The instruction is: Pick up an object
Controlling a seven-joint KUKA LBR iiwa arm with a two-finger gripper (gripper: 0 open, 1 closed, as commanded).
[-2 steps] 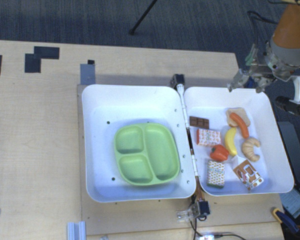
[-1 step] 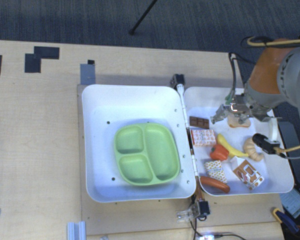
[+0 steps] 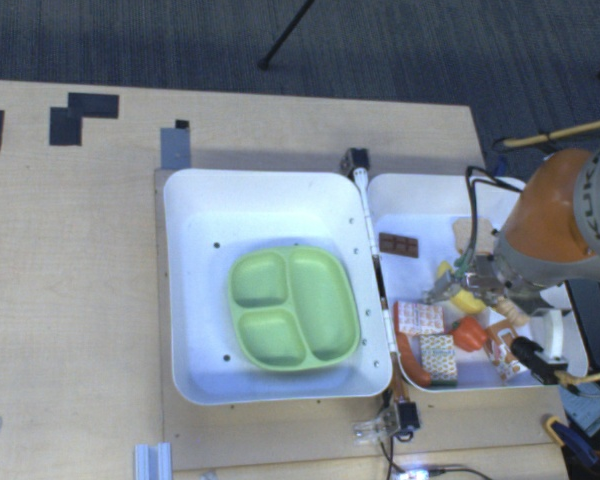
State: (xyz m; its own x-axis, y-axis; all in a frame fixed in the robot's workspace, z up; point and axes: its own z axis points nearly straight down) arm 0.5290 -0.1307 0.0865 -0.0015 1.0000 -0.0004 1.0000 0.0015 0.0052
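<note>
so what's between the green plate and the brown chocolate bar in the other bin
In the camera view, the two bins' adjoining white rims lie between the green plate and the brown chocolate bar, plus bare white bin floor on either side.

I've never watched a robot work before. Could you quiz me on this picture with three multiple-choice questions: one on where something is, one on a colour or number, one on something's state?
1. Where is the green plate?
A. left bin
B. right bin
C. on the floor

2. How many sections does the plate have?
A. two
B. three
C. five

3. Where is the claw?
A. over the left bin
B. over the right bin's clutter
C. off the bench

Answers: 1 A, it lies in the left bin. 2 B, ridges split it in three. 3 B, it hangs above the small things in the right bin.
</note>
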